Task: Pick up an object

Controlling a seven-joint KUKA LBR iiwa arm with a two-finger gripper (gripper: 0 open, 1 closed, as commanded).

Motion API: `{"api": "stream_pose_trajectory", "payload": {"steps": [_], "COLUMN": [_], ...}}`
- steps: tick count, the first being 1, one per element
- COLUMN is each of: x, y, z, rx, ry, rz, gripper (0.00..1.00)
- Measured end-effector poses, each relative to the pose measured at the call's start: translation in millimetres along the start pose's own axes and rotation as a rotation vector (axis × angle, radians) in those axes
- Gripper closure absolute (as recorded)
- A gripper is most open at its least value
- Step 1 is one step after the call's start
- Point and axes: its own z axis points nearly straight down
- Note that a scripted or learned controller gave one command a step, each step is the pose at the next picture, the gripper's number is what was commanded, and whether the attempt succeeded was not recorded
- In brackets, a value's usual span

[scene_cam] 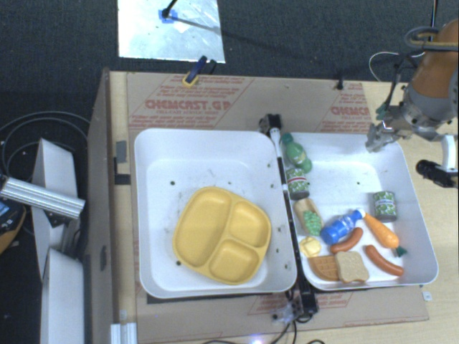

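The right bin (337, 165) holds several toy foods. A green bottle (295, 165) lies along its left wall. Nearer the front are a blue bottle (341, 227), a green can (385, 204), a carrot (382, 231), two sausages (384, 259), a bread slice (352, 266), a cracker (324, 267) and a yellow cheese piece (310, 246). My gripper (378, 137) hangs over the bin's far right corner, well apart from all of these, with nothing visibly in it.
The left bin (154, 163) holds a yellow divided plate (222, 233). A black divider strip (285, 192) runs between the bins. Cardboard (237, 99) lies under both. Cables and metal parts (43, 192) sit off the bench at the left.
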Motion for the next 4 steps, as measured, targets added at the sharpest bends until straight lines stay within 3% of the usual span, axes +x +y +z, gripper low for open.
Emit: {"api": "stream_pose_trajectory", "payload": {"steps": [1, 2, 3, 4], "x": [0.5, 0.1, 0.2, 0.4], "y": [-47.9, -46.2, -46.3, -102.4], "z": [51.3, 39.5, 39.7, 60.6], "rx": [0.005, 0.0, 0.0, 0.005], "ry": [0.001, 0.0, 0.0, 0.001], "rz": [0.003, 0.002, 0.002, 0.003], "gripper": [1.0, 1.0, 0.0, 0.0]}}
